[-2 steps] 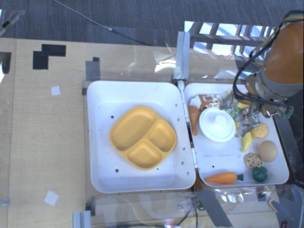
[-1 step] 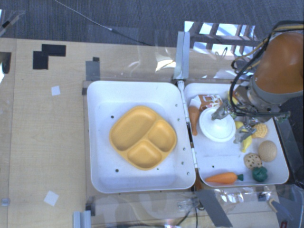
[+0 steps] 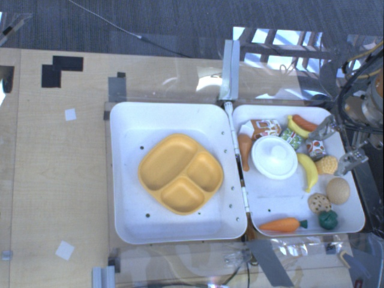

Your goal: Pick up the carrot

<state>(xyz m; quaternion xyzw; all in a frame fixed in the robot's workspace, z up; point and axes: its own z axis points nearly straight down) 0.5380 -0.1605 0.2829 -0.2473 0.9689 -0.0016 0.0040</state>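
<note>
Orange tapered carrot with green stub lies at right bin's near edge, untouched. Two-finger gripper hovers at far-right rim, fingers apart, nothing between. Approach step; next swing over carrot, descend.

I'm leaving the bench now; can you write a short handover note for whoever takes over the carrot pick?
Gripper: at the right rim of the right-hand shallow white bin, nothing seen between its fingers; open or shut cannot be told.
Orange toy carrot with a green stem: lying flat near the front wall of that bin, apart from the gripper, with a dark green broccoli piece just to its right.
Yellow divided plate: in the left-hand white bin.
Done: carrot not yet picked up.
Left: move to the carrot, grasp it, lift it.
</note>
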